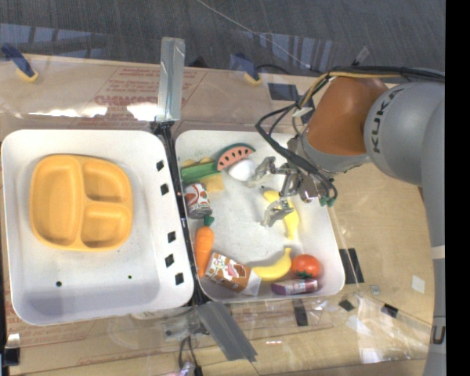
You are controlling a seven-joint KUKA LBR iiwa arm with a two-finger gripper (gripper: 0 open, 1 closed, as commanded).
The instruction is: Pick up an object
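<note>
My gripper (269, 189) hangs low over the right part of the right bin (239, 225), its two metal fingers spread open. A small yellow piece (291, 222) lies partly under the lower finger (277, 211). A white rounded item (241, 169) sits just left of the upper finger (264, 168). No object is between the fingers. Also in this bin are a watermelon slice (235, 156), a green vegetable (197, 171), a small can (197, 200), a carrot (204, 246), a banana (275, 267), a tomato (306, 266), a printed carton (228, 272) and a purple item (293, 287).
The left bin (31, 288) holds a yellow divided plate (81, 201). A black-marked divider (174, 210) runs between the bins. The arm's orange band (341, 116) and cables overhang the right bin's far right corner. Bare white floor shows at the right bin's middle.
</note>
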